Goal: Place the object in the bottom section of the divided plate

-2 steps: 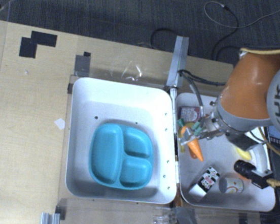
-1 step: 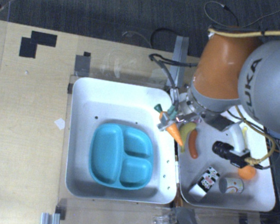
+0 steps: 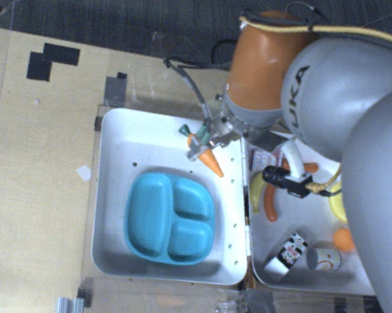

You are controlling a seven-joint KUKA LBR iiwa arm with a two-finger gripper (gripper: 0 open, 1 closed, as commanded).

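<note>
the worktop (image 3: 32,202) is pale wood-toned with black square marks (image 3: 51,60) near its far left edge. two shallow white bins sit on it side by side, touching along their inner walls: the left bin (image 3: 108,198) and the right bin (image 3: 287,277). a small white scrap (image 3: 83,172) lies on the bare worktop just left of the left bin.

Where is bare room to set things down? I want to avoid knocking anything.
All three sections of the blue divided plate are bare, as is the left bin floor left of it. Crowded: the right bin, and around the carrot at the gripper.
</note>
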